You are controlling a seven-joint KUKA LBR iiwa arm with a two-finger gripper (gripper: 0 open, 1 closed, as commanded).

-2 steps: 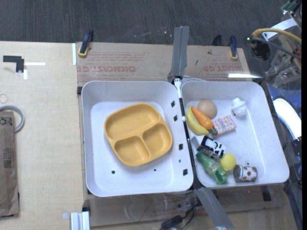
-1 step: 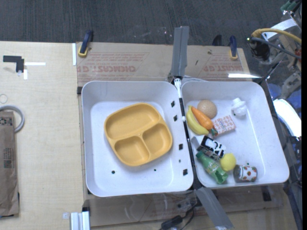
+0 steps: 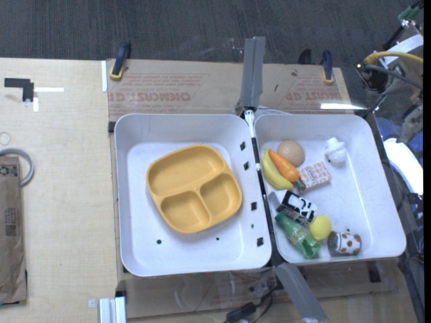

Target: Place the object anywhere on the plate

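So the plate (image 3: pixel 194 188), a yellow three-compartment one, sits bare in the left bin (image 3: pixel 131 200) at lower centre of the frame, so I'd say the task is right at the start: nothing picked yet. All the candidates are piled in the right bin (image 3: pixel 377 180). Nearest the bottom edge there's a green bottle (image 3: pixel 296 235), a lemon (image 3: pixel 320 227) and a small spotted can (image 3: pixel 345 243), then a black-and-white thing (image 3: pixel 298 206), then higher up a banana (image 3: pixel 273 170) with a carrot (image 3: pixel 283 166) lying on it, a pink checked box (image 3: pixel 314 175), a brownish egg-like ball (image 3: pixel 290 152) and a small white piece (image 3: pixel 335 151). Which one is "the object" I honestly can't tell. The gripper's state I can't tell either. Next move calls for reaching into that cluster and getting one item cleanly, tricky since they touch. Beyond the bins: cardboard (image 3: pixel 222 89) with blue clamps (image 3: pixel 121 59), pale wood bench (image 3: pixel 54 180), dark carpet up top.
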